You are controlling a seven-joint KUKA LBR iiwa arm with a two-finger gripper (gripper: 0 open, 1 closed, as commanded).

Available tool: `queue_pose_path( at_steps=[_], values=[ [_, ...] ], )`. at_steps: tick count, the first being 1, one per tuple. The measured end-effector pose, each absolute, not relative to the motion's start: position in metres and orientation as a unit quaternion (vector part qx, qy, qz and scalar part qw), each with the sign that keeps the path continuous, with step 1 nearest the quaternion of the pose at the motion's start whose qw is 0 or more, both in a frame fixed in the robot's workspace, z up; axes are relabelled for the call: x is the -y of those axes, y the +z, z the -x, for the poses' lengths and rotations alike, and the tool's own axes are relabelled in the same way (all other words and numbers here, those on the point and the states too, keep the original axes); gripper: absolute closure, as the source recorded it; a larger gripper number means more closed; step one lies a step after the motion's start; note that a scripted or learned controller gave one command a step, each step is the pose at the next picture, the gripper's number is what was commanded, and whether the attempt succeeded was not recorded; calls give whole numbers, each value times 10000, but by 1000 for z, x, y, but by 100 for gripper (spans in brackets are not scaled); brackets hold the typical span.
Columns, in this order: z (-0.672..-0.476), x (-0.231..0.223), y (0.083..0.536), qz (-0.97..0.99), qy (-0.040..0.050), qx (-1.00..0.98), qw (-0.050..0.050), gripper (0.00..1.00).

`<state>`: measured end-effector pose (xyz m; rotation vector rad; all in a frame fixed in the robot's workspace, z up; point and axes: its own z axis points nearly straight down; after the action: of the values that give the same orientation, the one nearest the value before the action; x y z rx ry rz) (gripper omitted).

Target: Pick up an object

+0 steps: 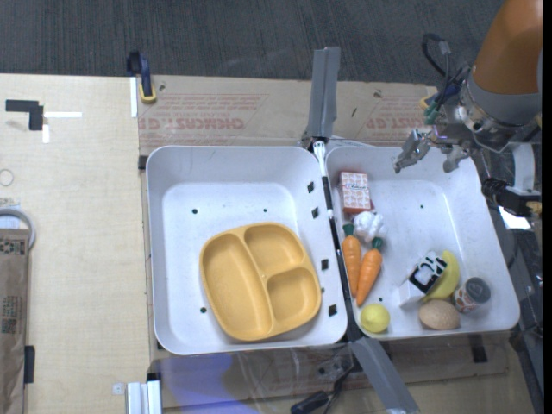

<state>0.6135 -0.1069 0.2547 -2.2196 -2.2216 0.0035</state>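
Pale wooden bench, two shallow white bins side by side, and the grey arm with its orange band reaches in from the right. Its two-finger gripper (429, 153) hangs above the far edge of the right bin (470, 205), fingers spread apart, nothing between them. Candidates wait below: a small red-and-white carton (354, 191), two orange toy carrots (360, 268), a yellow lemon (374, 318), a tan egg (440, 315). This looks like the approach. Next, judging by position, it must choose a target, descend and close.
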Motion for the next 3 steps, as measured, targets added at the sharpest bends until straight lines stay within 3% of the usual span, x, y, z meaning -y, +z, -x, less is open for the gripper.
queue_pose_path(
  at_steps=[1, 2, 3],
  values=[
    [-581, 103, 149, 6701, 12, 7423, 14, 0],
    [-551, 103, 91, 6254, 8, 7803, 13, 0],
    [-490, 110, 91, 5338, 1, 8456, 11, 0]
  ],
)
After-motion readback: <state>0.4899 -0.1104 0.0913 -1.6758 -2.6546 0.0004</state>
